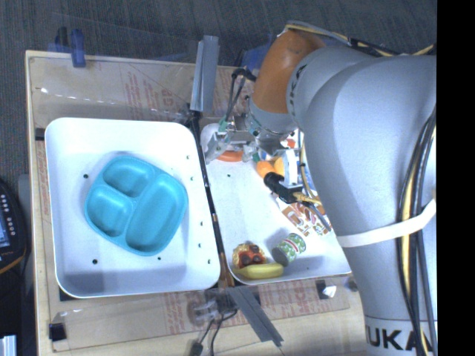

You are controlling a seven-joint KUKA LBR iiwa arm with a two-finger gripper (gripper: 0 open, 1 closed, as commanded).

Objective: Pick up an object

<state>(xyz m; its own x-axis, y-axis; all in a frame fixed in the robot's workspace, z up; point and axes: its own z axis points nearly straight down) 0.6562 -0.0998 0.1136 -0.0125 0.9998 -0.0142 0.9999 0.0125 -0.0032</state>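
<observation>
My gripper (225,141) hangs over the far left corner of the right bin (245,213), low and close to the wall. Just below it lies a small orange-red object (231,156), partly covered by the gripper. An orange round piece (265,167) sits a little to its right. Near the front of that bin are a yellow banana (260,271), a round red-and-dark toy food (248,254) and a green can (292,246). A flat printed packet (304,218) lies along the right side, partly under the arm.
The left bin (67,258) holds a blue divided plate (136,203) at its middle. The big grey arm (371,147) covers the right bin's right side and far right corner. A raised divider (210,213) runs between the bins.
</observation>
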